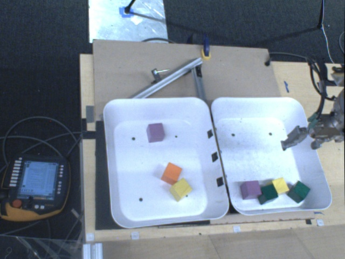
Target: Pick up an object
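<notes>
The left bin holds a purple cube near its back, with an orange cube and a yellow cube touching each other nearer the front. Along the front wall of the right bin a purple cube, a dark green cube, a small yellow cube and a green cube sit in a tight row. My gripper hangs over the right bin's right side, well behind that row and apart from every cube. Nothing shows in its grasp.
A metal bar lies slanted on the brown board behind the bins. A teach pendant with its cable rests on the floor at the left. A shiny sheet lies at the top, and cables hang by the arm.
</notes>
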`<state>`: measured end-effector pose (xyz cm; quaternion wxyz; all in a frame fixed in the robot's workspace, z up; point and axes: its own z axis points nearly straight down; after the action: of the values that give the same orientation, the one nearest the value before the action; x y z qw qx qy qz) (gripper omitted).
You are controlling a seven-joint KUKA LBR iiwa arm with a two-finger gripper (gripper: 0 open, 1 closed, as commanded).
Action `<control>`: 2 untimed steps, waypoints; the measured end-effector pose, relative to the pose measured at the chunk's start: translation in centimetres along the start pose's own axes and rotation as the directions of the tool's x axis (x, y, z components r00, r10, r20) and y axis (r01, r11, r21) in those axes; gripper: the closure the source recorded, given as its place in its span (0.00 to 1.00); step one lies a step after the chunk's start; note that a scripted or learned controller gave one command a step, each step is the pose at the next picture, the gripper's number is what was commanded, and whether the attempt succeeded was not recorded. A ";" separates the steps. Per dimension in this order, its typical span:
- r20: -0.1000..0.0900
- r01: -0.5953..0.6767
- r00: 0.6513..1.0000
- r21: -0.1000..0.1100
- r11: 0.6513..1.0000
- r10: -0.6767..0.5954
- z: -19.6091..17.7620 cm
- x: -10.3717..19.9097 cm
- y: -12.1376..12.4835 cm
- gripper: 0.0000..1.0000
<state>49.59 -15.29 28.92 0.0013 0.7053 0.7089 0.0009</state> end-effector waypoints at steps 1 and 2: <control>0.000 -0.001 1.000 -0.001 1.000 0.001 0.0 0.0 0.0 0.00; 0.000 -0.003 1.000 0.004 1.000 0.003 4.3 -0.2 0.5 0.00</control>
<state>50.09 -15.52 24.65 -0.0004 0.7062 0.7080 -0.0006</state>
